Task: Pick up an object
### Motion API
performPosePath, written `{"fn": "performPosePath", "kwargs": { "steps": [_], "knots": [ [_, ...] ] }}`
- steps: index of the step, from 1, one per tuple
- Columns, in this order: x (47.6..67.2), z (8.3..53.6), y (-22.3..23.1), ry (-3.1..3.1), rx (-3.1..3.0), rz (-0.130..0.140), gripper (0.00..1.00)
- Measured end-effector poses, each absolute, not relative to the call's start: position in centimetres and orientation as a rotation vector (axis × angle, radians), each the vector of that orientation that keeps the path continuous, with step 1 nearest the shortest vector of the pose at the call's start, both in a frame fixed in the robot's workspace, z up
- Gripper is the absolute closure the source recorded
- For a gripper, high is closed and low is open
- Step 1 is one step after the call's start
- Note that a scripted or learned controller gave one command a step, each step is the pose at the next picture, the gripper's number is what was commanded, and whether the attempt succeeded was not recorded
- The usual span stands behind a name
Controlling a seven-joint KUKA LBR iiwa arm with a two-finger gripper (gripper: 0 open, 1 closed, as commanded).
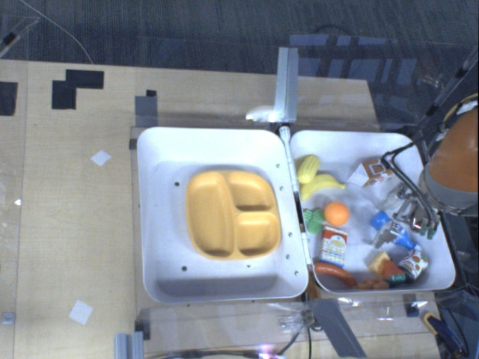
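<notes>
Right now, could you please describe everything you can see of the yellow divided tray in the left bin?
The yellow divided tray looks like smooth moulded plastic, a rounded rectangle with three compartments: one long one on the view's left and two smaller ones stacked on its right. All three hold nothing. It lies flat and face up, turned slightly askew, near the middle of the left bin, resting on the bin's floor and apart from its walls.

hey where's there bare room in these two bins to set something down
Left white bin: bare floor rings the yellow three-compartment plastic tray, widest along its left side and the near wall. Right white bin is crowded: yellow toy corn, small orange ball, red-and-white carton and the two-finger gripper amid packets. One bare strip lies along its far wall.
</notes>
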State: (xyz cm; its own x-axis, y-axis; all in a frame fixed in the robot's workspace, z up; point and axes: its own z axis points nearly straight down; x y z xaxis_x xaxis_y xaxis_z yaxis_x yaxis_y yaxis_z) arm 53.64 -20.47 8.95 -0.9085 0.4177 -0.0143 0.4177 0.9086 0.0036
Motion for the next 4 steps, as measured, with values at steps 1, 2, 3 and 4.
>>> {"fn": "performPosePath", "kwargs": {
  "steps": [1,2,3,4],
  "knots": [
    [51.7,22.1,-20.6,2.974,0.955,0.0,0.0],
    [48.8,16.1,-20.2,2.957,1.049,0.0,0.0],
    [55.8,8.9,-17.6,3.038,0.739,0.0,0.0],
    [57.3,12.1,-20.6,2.91,1.157,0.002,0.0]
  ]
}}
